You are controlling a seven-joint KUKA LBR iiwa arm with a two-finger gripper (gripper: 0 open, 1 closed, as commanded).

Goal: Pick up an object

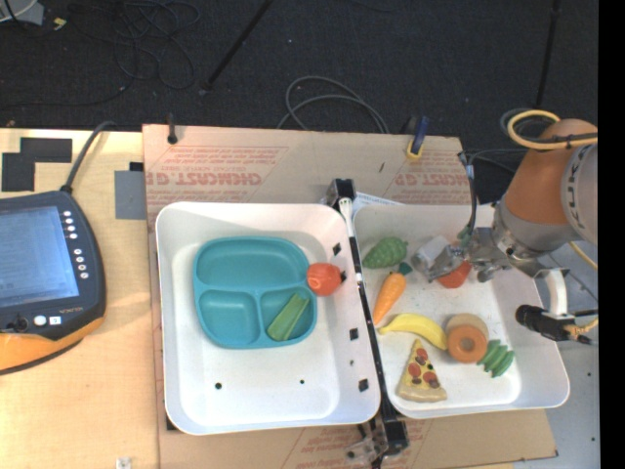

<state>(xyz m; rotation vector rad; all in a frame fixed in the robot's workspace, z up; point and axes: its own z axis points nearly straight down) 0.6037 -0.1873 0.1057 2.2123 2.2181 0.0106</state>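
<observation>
Nearby, carrot (pixel 390 294); banana (pixel 414 327); lettuce (pixel 386 253)

Grey arm (pixel 584 189) with orange band, yellow cable looped above

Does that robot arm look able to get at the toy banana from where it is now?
Probably yes. The banana lies in the right bin, uncovered from above, just below the gripper. The carrot and pizza slice crowd it, so a clean grip could be tricky.

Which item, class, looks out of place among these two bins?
The orange-red tomato in the left bin: it rests against the teal tray's right rim, outside its compartments, while the green piece lies inside one. The other toy foods are in the right bin.
</observation>
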